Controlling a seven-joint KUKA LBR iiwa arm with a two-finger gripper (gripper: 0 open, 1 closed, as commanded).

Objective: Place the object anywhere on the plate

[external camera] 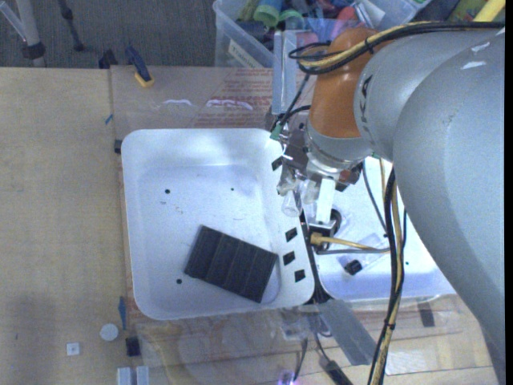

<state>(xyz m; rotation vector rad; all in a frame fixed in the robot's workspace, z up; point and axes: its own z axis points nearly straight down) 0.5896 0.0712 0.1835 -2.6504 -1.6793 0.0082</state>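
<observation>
A dark ridged rectangular plate (231, 263) lies flat in the left white bin (160, 175), toward its front right. My gripper (314, 208) hangs over the near left edge of the right bin (417, 275), just right of the wall between the bins. A thin tan stick-like object (353, 245) lies in the right bin directly below and right of the gripper. I see it lying on the bin floor, not lifted. A small black piece (351, 267) sits just in front of it. The arm hides most of the right bin.
Black markers (292, 255) line the wall between the bins. A clear tub of colourful toys (321, 10) stands behind the bins. Small bits (108, 332) lie on the bench at front left. Cables (393, 239) hang from the arm across the right bin.
</observation>
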